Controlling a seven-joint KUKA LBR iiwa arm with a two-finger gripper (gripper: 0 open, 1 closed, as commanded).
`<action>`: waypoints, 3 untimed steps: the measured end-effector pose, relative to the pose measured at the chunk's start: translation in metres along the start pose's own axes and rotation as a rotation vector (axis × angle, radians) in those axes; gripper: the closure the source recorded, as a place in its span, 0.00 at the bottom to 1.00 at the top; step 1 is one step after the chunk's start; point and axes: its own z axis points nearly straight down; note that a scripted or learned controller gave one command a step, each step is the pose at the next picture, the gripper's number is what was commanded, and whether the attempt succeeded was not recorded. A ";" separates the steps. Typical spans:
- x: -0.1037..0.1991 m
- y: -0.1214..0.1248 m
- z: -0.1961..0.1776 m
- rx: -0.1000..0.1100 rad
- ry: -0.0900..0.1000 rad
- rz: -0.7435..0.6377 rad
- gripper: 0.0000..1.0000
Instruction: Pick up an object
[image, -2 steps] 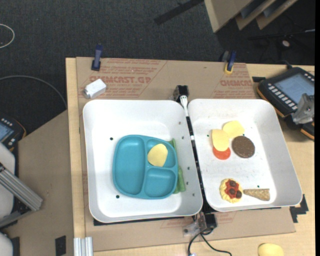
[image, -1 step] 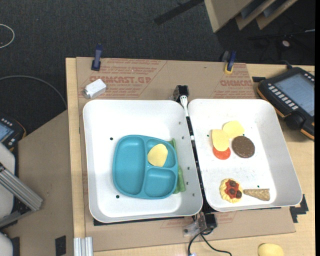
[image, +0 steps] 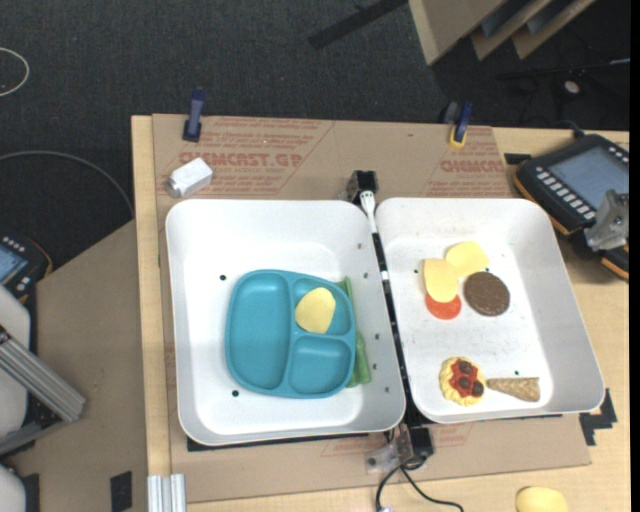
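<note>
- The gripper (image: 612, 222) is hanging at the view's right edge, well right of the cookie (image: 487, 294); I cannot tell its state.
- The cookie, round and dark brown, is lying flat in the right bin (image: 545, 330).
- A yellow slice (image: 466, 258) is touching the cookie's upper left.
- A small pizza (image: 461, 381) is lying below the cookie.

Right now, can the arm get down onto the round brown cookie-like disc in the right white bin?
Probably yes: the round brown disc lies flat and uncovered, though the orange-and-yellow piece sits close beside it.

Brown round cookie (image: 487, 294) lies flat in the right bin (image: 560, 300).
</note>
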 end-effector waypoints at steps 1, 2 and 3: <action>0.006 0.000 -0.102 -0.024 -0.005 -0.005 1.00; -0.014 0.000 -0.004 0.000 0.000 0.000 1.00; -0.007 0.000 -0.101 -0.022 -0.005 -0.005 1.00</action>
